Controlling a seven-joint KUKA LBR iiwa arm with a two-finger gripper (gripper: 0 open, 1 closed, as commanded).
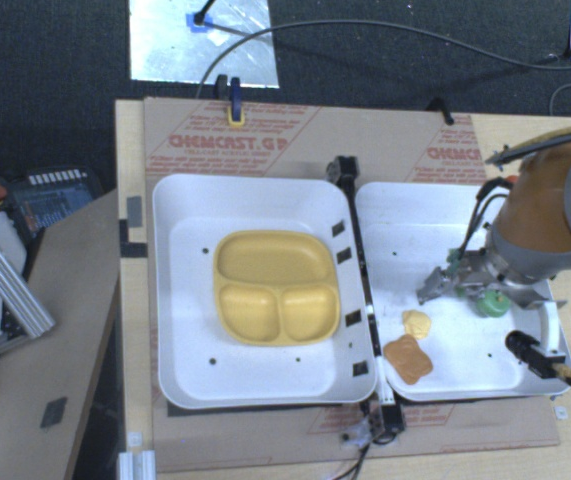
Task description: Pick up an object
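My gripper (437, 286) is low over the middle of the right bin (405, 218), on the grey arm with its orange band (545, 200). A green round object (491, 303) lies right beside the gripper body, partly hidden by it. A small pale yellow piece (417, 323) rests just below and left of the gripper tip, clear of it. An orange-brown piece (408, 359) lies next to it, near the bin's front edge. I see nothing held between the gripper's tips.
The left bin (180, 268) holds a yellow divided plate (273, 286). A black divider (357, 268) runs between the two bins. Cardboard (265, 138) lies under both bins, and cables cross the dark floor behind.
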